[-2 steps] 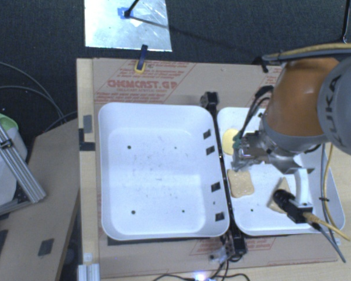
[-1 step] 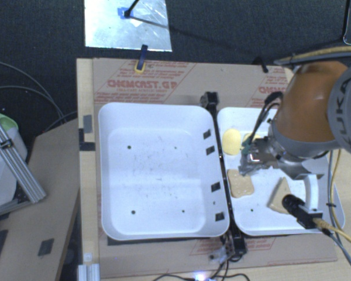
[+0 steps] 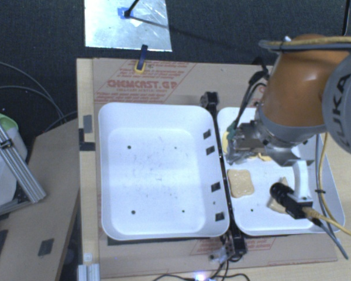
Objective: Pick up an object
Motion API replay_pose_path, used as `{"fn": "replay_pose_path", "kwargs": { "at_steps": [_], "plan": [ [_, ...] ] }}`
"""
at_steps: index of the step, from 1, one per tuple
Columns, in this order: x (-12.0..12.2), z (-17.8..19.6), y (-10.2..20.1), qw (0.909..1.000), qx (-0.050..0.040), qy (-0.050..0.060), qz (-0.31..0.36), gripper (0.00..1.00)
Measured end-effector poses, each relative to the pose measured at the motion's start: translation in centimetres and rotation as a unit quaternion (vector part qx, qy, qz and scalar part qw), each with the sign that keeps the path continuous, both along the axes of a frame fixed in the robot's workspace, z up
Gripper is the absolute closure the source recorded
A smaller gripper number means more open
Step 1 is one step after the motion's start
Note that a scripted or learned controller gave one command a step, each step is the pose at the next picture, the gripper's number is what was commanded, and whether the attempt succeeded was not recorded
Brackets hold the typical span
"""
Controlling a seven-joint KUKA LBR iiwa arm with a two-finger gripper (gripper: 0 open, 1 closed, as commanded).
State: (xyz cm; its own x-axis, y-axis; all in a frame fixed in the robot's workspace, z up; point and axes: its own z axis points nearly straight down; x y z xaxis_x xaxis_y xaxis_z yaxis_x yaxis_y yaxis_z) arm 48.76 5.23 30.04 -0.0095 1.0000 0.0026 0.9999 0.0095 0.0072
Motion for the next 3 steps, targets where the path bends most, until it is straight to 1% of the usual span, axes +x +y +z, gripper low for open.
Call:
{"fn": "replay_pose_path", "kwargs": {
  "at_steps": [1, 2, 3],
  "plan": [
    [0.0, 19.9, 4.6, 1.0000, 0.0020, -0.007, -0.001, 1.00],
    [-0.2, 4.1, 5.3, 0.9999, -0.0029, 0.009, -0.004, 1.00],
    [0.0, 22.4, 2.9, 1.0000, 0.0011, -0.007, -0.004, 1.00]
  ]
}}
